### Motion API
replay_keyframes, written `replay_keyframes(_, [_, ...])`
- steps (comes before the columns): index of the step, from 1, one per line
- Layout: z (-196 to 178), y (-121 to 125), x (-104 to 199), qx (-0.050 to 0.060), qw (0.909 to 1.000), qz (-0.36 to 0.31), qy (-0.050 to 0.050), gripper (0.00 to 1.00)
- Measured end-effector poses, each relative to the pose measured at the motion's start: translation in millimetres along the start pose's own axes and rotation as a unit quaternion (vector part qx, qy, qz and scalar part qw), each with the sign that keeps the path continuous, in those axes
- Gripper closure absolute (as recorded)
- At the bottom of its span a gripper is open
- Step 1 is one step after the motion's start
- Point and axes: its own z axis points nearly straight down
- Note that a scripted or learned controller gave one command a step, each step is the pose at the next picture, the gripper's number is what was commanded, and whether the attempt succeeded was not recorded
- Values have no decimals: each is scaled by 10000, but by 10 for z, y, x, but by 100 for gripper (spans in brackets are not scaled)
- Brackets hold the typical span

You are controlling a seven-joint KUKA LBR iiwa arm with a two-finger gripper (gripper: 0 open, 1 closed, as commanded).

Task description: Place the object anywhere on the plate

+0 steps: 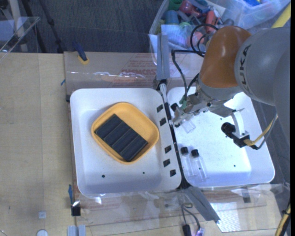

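Note:
A yellow square plate (148,123) rests in the left white bin (87,175). A black ribbed rectangular object (120,135) lies flat on the plate, roughly in its middle. My gripper (183,116) hangs below the orange wrist band over the left side of the right bin (239,170), close to the divider between the bins. It is well to the right of the plate and apart from the black object. Nothing shows in its grasp.
Two small clear vials with black caps (191,159) lie in the right bin near its front left. A black fitting with a yellow cable (233,131) hangs off the arm. A box of colourful clutter (193,14) stands behind the bins.

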Motion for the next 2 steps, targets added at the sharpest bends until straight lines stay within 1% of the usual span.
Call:
replay_keyframes(1, [1, -201, 533, 21, 9945, -1045, 17, 100])
replay_keyframes(2, [0, -201, 528, 20, 9945, -1043, 17, 0])
